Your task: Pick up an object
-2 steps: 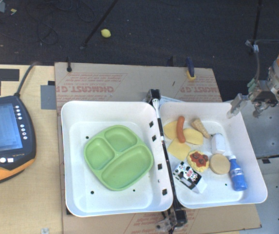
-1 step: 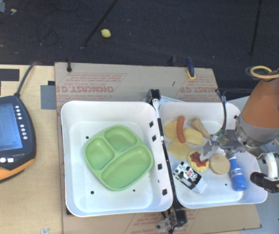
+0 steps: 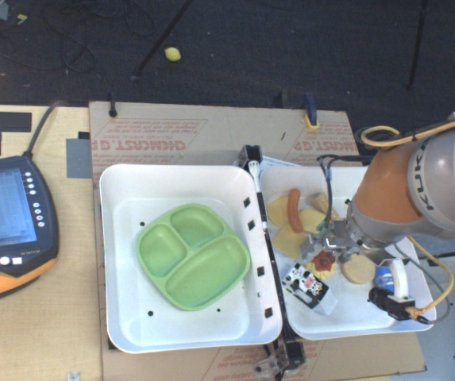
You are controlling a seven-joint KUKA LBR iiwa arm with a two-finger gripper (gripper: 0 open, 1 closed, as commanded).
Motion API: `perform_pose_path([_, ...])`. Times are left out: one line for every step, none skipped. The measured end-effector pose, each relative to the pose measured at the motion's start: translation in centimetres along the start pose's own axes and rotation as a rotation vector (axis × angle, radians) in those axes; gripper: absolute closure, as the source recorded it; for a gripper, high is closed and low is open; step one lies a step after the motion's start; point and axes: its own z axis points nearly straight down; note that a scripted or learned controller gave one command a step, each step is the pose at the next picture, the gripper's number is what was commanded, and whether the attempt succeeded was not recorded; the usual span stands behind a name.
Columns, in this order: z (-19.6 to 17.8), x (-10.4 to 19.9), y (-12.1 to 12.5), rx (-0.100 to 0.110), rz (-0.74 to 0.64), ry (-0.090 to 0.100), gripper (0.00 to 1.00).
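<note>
Centrally, two white bins are seen: the left bin point(image 3: 124, 213) bears a green divided plate point(image 3: 193, 255). Lower right, the gripper point(image 3: 325, 248) is lowered among toy foods beside a hot dog point(image 3: 294, 209); its state cannot be told.

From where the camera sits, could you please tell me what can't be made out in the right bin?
- gripper: the wrist above hides its fingers, so open or shut is unclear.
- Items under the arm: partly covered; what the gripper touches is hidden.
- black-and-white object: too small and blurred to identify.
- right bin: far rim hidden by the arm.
</note>
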Motion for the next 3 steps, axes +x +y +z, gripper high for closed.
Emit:
perform_pose_path([0.8,3.3,-2.7,-0.013,0.001,-0.005,0.0])
perform_pose_path([0.8,3.2,-0.3,-0.003,-0.001,0.002,0.0])
perform_pose_path([0.1,3.2,-0.3,0.003,0.002,0.005,1.0])
